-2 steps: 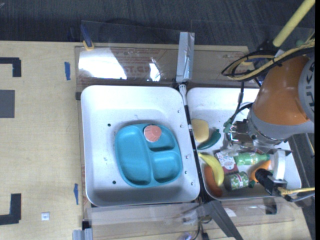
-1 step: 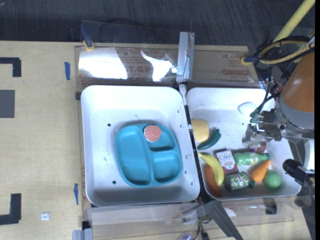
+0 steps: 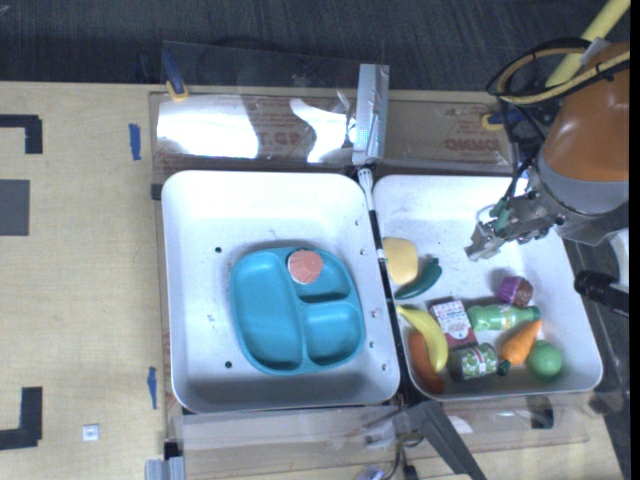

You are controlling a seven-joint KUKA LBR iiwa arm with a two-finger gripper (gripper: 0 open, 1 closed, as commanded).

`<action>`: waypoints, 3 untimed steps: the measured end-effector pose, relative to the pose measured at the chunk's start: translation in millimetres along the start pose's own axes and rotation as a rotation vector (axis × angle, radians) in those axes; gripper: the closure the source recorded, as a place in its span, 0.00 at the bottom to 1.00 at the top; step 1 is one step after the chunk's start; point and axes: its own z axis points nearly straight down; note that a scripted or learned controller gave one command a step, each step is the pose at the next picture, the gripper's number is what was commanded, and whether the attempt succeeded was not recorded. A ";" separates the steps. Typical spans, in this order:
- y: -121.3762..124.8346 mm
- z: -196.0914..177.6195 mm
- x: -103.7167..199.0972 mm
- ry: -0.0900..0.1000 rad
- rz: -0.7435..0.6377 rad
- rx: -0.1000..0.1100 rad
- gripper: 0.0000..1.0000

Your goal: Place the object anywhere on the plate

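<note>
Nearest us, toy food crowds the right bin [image 3: 585, 373]: banana [image 3: 428, 336], carrot [image 3: 520, 343], green ball [image 3: 545, 360], two bottles. One pink round piece [image 3: 306, 266] already sits on the teal divided plate [image 3: 270, 333] in the left bin [image 3: 190, 268]. Farther back, our gripper [image 3: 490, 240] hovers over bare bin floor, carrying nothing; whether its fingers are parted we cannot tell. We'd drop squarely over one isolated item, probably the purple piece [image 3: 515, 290].

No wording can be read: faint reddish print on the brown cardboard strip [image 3: 440, 143] behind the bins, and labels on the small green bottles [image 3: 497, 318], are too blurred.
</note>
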 end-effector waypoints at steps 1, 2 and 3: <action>-14.4 -135.6 -35.1 -0.003 -0.224 -0.004 1.00; 50.9 -99.0 2.0 0.001 -0.181 0.001 1.00; 10.9 1.9 21.3 0.003 -0.113 0.006 1.00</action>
